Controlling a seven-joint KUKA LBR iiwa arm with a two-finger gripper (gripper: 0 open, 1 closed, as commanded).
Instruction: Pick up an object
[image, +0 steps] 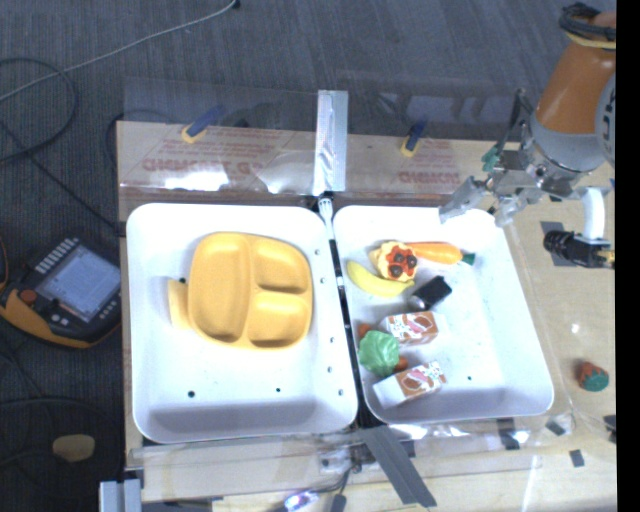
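My gripper (479, 207) hangs over the far right corner of the right bin (520, 330), open, with nothing between its fingers. Below and to its left in that bin lie an orange carrot (436, 252), a small tart topped with berries (397, 260) and a yellow banana (373, 282). A black block (431, 292) sits just in front of the carrot. Nearer the front are a red and white packet (412, 326), a green leafy piece (378, 352) and a second packet (419, 380).
The left bin (160, 400) holds a yellow divided tray (248, 288) with a yellow piece (177, 301) poking out at its left. A small red and green object (591, 376) lies on the bench right of the bins. A handheld device (68, 290) lies on the floor at left.
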